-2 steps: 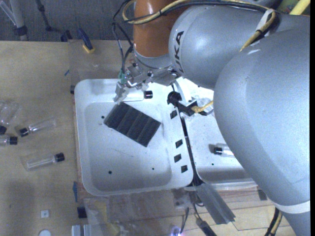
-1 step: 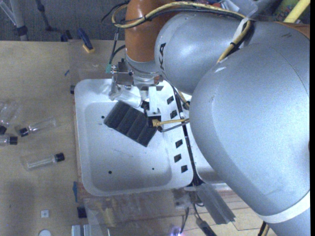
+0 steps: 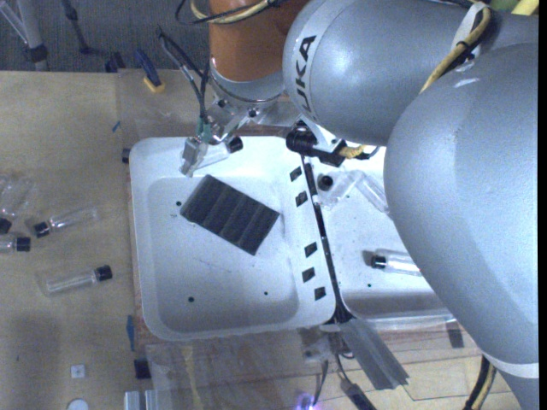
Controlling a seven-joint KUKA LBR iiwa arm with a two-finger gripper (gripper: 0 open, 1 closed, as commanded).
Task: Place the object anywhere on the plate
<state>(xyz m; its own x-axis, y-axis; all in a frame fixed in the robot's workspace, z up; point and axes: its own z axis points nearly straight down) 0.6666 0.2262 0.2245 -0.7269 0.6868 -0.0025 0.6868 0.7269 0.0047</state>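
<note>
A grey KUKA arm (image 3: 402,67) reaches in from the right above two shallow white bins on a wooden table (image 3: 60,126), its hand (image 3: 195,150) hovering at the upper left corner of the left bin (image 3: 214,301). Just below and right of the fingertips lies a dark ribbed plate (image 3: 229,214), set at a slant on the bin floor. Whether the hand is spread or pressed together cannot be told at this size, and no object can be seen between its fingers; the small pale tip there may be part of the tool itself. The likeliest thing to be placed, a clear vial with a dark cap (image 3: 391,263), lies in the right bin (image 3: 376,297) beside the arm's bulk, well apart from the plate. Several similar vials (image 3: 75,278) lie scattered on the table to the left, outside both bins.

If the hand is carrying something, the step would be done well by shifting down and right until it is squarely over the plate, lowering close to the ribs and then letting go, so the piece cannot roll off. If it holds nothing, the vial must first be fetched.
</note>
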